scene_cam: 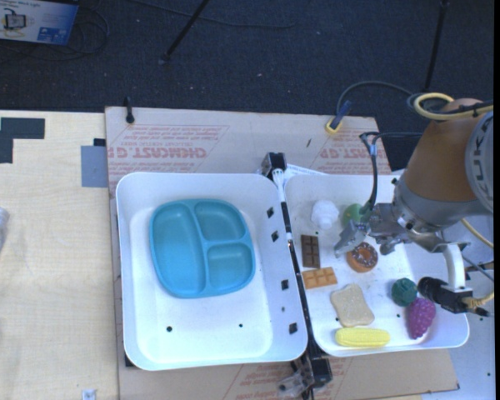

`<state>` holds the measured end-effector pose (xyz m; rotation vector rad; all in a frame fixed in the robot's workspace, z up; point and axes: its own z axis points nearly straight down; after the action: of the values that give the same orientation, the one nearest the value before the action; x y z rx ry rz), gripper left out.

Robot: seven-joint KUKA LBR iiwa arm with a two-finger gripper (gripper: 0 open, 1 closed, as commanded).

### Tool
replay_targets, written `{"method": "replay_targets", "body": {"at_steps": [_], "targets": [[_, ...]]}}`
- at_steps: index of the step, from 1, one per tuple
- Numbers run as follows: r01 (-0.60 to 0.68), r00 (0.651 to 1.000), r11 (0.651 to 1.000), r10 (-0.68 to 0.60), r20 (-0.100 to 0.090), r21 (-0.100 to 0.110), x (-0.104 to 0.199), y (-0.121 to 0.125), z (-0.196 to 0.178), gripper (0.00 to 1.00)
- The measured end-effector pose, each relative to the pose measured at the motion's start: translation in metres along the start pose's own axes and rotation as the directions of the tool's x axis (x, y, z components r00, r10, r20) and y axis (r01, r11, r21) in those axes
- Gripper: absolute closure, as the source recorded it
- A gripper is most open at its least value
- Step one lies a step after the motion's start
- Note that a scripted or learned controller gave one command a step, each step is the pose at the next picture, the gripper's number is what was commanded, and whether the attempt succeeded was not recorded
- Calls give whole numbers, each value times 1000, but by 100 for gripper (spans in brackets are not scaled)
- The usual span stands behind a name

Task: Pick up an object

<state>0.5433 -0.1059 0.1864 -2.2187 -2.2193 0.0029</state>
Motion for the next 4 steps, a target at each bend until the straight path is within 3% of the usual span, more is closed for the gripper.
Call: {"method": "replay_targets", "body": {"at_steps": [1,2,3,4], "targets": [[-1,1000,1000,1,0,1,-26,58,82,0],[-2,1000,1000,2,-1,0,0,-16,98,0],[0,1000,1000,0,1,-3,-18,51,99,0],[-1,1000,1000,1,-1,0,-1,-12,98,0]]}}
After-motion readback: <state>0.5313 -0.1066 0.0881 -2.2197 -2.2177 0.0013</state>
